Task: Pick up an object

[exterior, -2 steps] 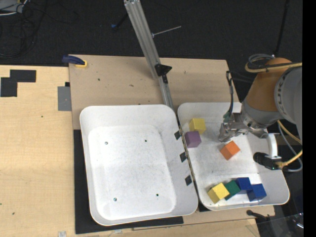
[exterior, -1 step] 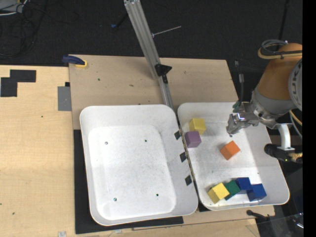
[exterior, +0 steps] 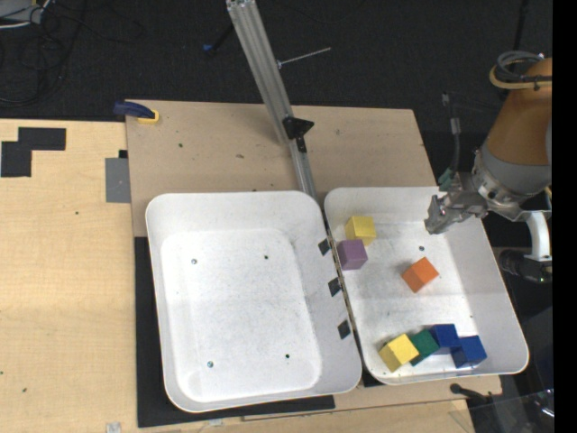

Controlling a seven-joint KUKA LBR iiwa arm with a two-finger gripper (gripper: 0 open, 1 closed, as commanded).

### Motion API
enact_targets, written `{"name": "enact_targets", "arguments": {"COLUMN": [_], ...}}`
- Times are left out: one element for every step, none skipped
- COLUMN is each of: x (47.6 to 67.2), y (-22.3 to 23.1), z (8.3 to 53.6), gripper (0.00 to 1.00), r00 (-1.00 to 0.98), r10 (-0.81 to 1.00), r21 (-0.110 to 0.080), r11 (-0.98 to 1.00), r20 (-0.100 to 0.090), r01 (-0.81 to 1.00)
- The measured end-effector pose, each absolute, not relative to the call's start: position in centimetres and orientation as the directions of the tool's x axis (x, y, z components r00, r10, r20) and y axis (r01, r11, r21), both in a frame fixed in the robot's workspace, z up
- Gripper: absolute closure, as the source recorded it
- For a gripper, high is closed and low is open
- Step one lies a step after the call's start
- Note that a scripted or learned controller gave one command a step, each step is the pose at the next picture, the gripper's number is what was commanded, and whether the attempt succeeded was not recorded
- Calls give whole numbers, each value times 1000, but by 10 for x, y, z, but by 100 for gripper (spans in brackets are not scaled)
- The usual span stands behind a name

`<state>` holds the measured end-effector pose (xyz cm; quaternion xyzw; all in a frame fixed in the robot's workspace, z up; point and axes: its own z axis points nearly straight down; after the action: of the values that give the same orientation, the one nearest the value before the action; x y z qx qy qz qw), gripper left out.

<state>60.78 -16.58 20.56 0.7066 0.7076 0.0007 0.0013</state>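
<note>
The tool (exterior: 439,216) hangs at the right bin's (exterior: 505,332) far right edge; its finger state cannot be told. The orange block (exterior: 420,274) lies near, unobstructed.

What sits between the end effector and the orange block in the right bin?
Nothing visible. The end effector is over the right bin's upper right part, and bare bin floor lies between it and the orange block. The yellow block and purple block sit off to the left, by the bin's left wall.
</note>
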Motion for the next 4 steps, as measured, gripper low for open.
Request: {"name": "enact_targets", "arguments": {"x": [608, 609, 603, 603], "y": [-167, -114, -55, -3], "z": [240, 227, 220, 211], "gripper": [100, 100, 100, 100], "r00": [-1, -4, -5, -4], "r10": [1000, 1000, 1000, 1000], "r21": [2, -4, -5, -5], "r11": [1, 4, 5, 4], "r20": [0, 3, 3, 3], "r01": [1000, 1000, 1000, 1000]}}
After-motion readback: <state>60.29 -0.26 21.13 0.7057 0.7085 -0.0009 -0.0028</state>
